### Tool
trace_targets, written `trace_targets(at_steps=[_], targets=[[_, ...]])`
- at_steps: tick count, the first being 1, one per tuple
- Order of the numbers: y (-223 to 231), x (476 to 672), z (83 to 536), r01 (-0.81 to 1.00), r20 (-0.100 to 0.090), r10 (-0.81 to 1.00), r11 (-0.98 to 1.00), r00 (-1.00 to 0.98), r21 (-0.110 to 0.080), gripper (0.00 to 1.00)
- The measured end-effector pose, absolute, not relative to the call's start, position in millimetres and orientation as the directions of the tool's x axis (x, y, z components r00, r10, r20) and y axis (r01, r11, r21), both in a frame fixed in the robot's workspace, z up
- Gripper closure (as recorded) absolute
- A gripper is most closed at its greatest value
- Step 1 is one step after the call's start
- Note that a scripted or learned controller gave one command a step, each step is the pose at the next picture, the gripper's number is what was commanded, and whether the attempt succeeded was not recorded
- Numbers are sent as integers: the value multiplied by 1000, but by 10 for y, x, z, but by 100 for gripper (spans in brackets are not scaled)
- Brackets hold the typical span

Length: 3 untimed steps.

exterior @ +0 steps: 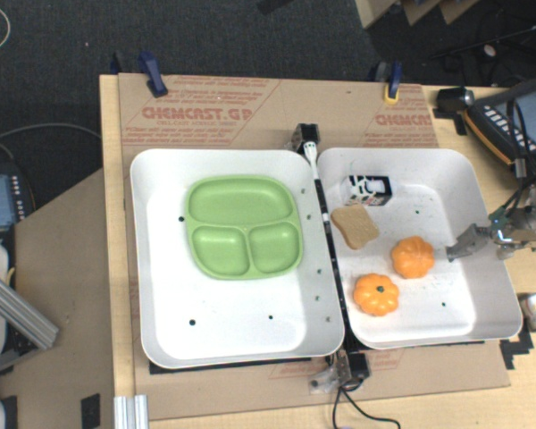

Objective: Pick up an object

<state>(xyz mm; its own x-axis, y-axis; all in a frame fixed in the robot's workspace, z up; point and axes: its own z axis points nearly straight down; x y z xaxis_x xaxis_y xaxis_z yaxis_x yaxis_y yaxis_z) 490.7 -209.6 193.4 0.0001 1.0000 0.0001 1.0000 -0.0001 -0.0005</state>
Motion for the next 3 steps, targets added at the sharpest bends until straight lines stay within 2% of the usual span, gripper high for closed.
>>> trace_targets(at_steps=[1,2,3], targets=[[-831,4930,1494,1000,7,1000,12,-12,-6,0],[-219,5318,1865,1000,1,1000,8,-8,6,0],[834,5012,2350,1000,5,1000,14,-14,4,0]])
